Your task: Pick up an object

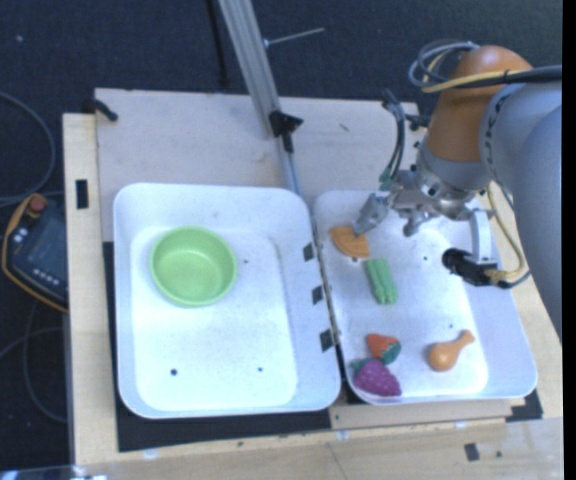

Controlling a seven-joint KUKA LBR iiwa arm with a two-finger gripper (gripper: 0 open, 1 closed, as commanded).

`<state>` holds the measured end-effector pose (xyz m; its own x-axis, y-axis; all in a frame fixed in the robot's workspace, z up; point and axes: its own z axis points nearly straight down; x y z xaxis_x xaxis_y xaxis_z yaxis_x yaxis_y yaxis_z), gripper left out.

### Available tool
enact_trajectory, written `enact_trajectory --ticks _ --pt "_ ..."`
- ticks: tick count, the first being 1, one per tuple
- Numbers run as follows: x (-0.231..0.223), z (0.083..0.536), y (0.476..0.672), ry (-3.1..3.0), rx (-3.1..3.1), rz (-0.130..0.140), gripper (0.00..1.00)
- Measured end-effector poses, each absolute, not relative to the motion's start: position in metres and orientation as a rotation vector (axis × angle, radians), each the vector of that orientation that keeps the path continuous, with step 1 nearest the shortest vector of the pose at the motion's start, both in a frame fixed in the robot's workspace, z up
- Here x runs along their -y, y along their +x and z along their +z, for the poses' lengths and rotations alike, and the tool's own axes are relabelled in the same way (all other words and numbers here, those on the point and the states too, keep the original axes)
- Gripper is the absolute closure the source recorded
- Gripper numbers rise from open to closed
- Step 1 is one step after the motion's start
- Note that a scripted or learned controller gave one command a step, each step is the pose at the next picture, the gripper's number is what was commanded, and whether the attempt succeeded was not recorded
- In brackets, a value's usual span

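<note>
The claw (391, 218) is hovering spread open, gripping nothing, just above the orange toy (349, 241) at its lower left. It is seemingly lining up a grasp; next it needs lowering, then closing. The green block (380, 280) is lying just below.

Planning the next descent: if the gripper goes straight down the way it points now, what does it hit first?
Probably the orange toy, which lies just below-left of the gripper in the right bin. Depth is unclear from this slant, so it may meet the bin floor beside it.
</note>
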<state>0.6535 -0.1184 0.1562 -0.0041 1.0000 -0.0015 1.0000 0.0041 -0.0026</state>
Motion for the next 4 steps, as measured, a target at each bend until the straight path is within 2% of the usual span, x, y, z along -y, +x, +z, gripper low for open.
enact_trajectory --ticks 1,2,3,4 --pt "0.120 0.108 0.655 -2.224 2.224 -0.002 0.00" --pt "0.121 0.123 0.657 -2.227 2.229 -0.008 1.00" --pt "0.123 0.167 0.655 -2.224 2.225 -0.004 1.00" --pt "0.127 0.232 0.660 -2.223 2.231 -0.007 1.00"
